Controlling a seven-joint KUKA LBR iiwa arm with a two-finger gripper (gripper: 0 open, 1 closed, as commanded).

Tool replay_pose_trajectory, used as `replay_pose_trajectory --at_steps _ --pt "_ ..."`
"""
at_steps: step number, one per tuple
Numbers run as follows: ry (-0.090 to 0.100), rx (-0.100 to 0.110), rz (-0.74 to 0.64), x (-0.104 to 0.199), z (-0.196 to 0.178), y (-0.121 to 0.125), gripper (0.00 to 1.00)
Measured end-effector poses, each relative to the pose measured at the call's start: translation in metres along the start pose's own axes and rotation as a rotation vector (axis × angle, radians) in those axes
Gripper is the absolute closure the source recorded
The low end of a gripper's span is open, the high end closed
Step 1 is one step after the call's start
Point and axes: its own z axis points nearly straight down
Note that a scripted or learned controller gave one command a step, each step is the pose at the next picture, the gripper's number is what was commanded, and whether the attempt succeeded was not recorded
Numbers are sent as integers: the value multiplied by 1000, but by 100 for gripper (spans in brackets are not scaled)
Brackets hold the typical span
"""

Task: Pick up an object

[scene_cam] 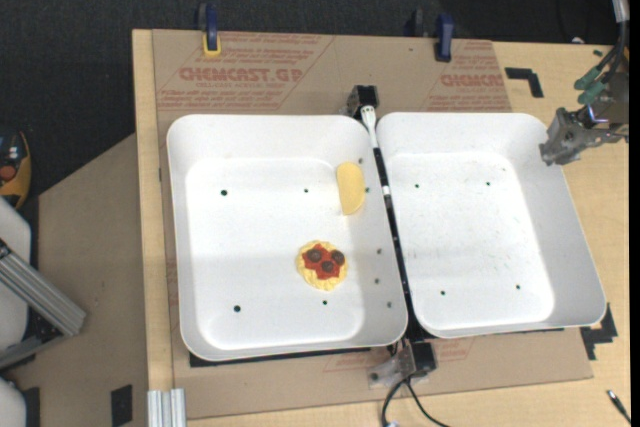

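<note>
Two objects lie in the left bin [200, 215]. A pale yellow oblong piece [350, 187] rests near the bin's right wall, toward the back. A small round yellow piece with red and dark toppings [321, 264] lies closer to the front, about mid-bin. My gripper [558, 147] hangs at the far right, over the right rim of the right bin [480, 245], far from both objects. Nothing shows between its fingers.
The two white bins sit side by side on a brown board [300, 75] clamped at the back by two blue clamps [209, 25]. A black fixture [362, 99] sits between the bins at the back. Cables trail off the front edge [400, 385].
</note>
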Motion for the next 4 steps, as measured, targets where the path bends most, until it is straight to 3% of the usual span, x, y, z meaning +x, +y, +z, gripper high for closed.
replay_pose_trajectory --at_steps 1,2,3,4 --pt "4 36 -1 58 134 -2 100" --pt "6 2 -5 117 -19 1 100" --pt "2 27 1 152 29 2 100" --pt "4 11 1 168 -52 1 100"
